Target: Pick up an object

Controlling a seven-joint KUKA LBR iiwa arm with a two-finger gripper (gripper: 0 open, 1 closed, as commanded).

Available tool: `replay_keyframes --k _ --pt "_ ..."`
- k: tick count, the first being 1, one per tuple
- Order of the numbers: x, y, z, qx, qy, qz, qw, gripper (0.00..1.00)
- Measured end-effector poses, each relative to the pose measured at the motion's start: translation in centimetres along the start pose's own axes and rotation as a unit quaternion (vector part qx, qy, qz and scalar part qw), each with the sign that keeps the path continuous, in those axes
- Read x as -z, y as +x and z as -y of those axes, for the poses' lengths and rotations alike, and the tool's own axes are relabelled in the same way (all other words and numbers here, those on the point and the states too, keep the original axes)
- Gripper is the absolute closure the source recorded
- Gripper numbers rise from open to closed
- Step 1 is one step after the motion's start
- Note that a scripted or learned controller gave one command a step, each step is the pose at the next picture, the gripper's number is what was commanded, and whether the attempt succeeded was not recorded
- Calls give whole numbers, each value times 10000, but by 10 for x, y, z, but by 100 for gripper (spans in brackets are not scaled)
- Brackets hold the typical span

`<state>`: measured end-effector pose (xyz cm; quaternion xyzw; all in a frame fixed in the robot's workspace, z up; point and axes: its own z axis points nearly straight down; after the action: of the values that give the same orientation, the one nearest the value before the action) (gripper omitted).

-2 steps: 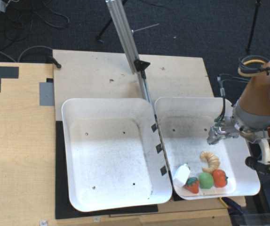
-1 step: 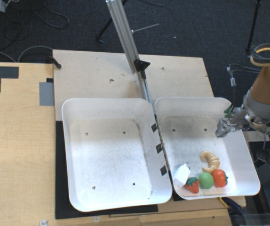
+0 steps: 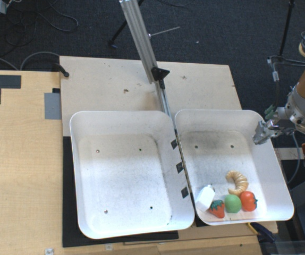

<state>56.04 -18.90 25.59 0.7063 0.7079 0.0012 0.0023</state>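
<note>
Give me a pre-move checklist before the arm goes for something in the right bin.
1. Targets present: croissant, green ball, tomato, strawberry and white block lie in the right bin: ok.
2. Objects spaced for a clean grasp: clustered in the near corner: not ok.
3. Gripper over a target: at the bin's right rim, away from the cluster: not ok.
4. Gripper free of objects: cannot tell.
5. Path to the cluster unobstructed: ok.

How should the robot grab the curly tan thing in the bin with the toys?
Probably straight down from above, across the middle of the curly tan thing, where the arc looks narrowest. It lies flat, apart from the green ball and red tomato below it, so there's room either side. The hand sits at the right bin's far edge.
</note>
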Motion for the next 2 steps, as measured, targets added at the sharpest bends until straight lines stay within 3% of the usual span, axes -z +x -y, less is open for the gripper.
replay_keyframes --k 2 --pt "-13 112 0 14 42 -24 10000 100"
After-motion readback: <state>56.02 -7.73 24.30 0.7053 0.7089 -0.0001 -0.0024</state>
